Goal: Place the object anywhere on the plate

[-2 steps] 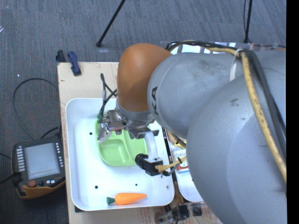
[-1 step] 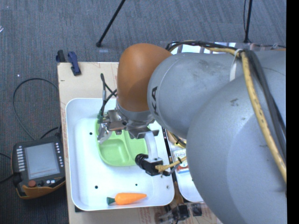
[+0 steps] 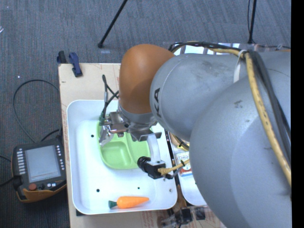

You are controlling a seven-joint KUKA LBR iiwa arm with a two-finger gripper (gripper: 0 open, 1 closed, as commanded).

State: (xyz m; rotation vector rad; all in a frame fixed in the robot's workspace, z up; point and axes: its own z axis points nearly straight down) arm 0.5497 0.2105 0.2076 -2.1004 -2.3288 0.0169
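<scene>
A green plate [image 3: 124,153] with compartments lies in the middle of the left white bin [image 3: 83,175]. An orange carrot with a green top [image 3: 130,202] lies on the bin floor near the front edge, below the plate and apart from it. The gripper [image 3: 107,131] hangs under the orange wrist band, over the plate's upper left edge, well away from the carrot. The arm's bulk hides the plate's far rim.
The big grey arm [image 3: 223,127] covers most of the right bin [image 3: 190,194]. A black cable connector [image 3: 149,166] hangs by the plate's right side. A teach pendant [image 3: 40,167] lies on the floor to the left. Blue clamps [image 3: 73,63] sit at the bench's back left corner.
</scene>
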